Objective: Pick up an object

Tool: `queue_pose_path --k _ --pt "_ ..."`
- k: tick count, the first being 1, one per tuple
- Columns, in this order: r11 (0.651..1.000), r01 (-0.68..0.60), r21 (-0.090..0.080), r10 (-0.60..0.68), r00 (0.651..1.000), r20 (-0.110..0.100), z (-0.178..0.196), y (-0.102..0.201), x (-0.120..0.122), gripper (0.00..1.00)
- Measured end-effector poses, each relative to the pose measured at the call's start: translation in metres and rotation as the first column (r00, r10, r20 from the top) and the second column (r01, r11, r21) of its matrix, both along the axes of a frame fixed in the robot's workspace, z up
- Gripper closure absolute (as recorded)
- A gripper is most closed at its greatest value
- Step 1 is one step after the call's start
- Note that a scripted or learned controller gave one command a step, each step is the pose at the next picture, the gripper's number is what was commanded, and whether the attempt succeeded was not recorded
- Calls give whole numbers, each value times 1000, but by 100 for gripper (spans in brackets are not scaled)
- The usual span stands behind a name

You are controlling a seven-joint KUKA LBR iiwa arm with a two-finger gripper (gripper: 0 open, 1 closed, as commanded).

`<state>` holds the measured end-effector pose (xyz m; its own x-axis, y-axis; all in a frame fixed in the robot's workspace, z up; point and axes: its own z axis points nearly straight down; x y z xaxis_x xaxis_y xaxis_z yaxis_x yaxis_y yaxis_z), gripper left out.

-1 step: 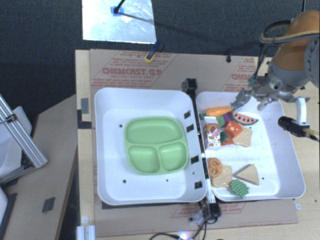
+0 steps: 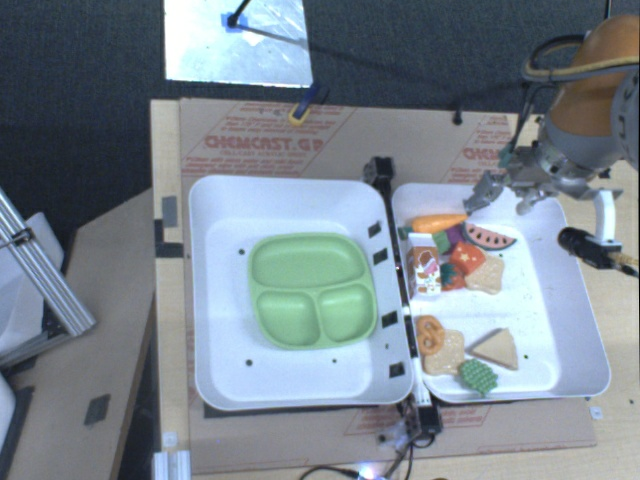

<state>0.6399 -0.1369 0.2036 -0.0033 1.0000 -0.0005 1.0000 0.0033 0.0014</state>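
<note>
The fingers hang spread apart with nothing between them, poised above the far edge of the right bin, so the pick has not begun in earnest: a descent, a closing and a lift all remain, by my judgement. The nearest candidate is the carrot, an orange piece lying flat just short of the fingers, toward the bin's middle divider. Touching it on the side away from the divider is a watermelon slice, red with a dark rind, and a purple piece sits between the two. Nearer the front from the carrot lie a red tomato-like piece, a small printed carton and a pale toast slice, all packed close together, which may make a clean grip awkward. Farther forward still are a pretzel, a cracker, a tan wedge and a green knobbly piece, these spaced a little looser. Across the divider from the carrot, the left bin carries a green divided plate. Both bins rest on cardboard sheeting laid over the worktop.
</note>
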Motion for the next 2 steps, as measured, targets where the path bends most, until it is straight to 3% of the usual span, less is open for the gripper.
queue_pose_path --k 2 --pt "1000 2 0 -2 1000 -3 -108 -17 -4 0"
